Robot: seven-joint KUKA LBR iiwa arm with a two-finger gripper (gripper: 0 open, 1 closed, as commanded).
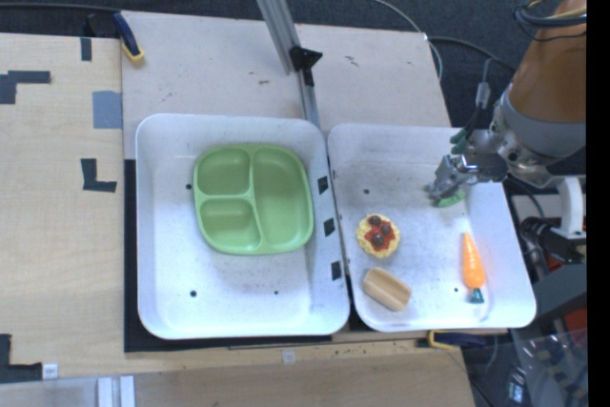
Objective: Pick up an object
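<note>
On the table (238,62) the right bin (400,157) holds a carrot (472,264) lying lengthwise just below the claw (446,186), which pinches something small and green (446,198)

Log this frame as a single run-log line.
arm: over right bin | pincer: low at bin's far right, something green under it | carrot, tart, bun: lying loose | left bin: green plate
</note>
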